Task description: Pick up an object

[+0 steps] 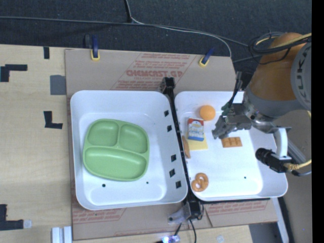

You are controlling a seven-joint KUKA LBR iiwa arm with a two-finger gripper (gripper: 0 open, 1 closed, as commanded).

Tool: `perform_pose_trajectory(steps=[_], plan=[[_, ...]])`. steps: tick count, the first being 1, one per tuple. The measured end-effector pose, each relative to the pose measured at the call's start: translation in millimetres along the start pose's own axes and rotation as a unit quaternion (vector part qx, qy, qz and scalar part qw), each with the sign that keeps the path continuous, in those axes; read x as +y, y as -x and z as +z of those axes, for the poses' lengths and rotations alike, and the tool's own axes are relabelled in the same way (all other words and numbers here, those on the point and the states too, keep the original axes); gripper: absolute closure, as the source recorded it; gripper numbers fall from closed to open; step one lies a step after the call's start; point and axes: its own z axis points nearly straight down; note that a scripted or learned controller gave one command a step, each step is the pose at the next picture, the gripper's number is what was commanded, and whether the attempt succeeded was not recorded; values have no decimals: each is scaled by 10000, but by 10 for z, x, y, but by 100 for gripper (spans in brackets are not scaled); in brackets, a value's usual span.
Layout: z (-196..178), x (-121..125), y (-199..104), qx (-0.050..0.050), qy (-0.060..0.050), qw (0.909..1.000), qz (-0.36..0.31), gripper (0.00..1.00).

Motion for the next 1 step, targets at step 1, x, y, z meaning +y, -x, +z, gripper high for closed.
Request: perform_pose_trajectory(steps=[1], plan=[[115,-1,-525,0,0,10000,0,100]])
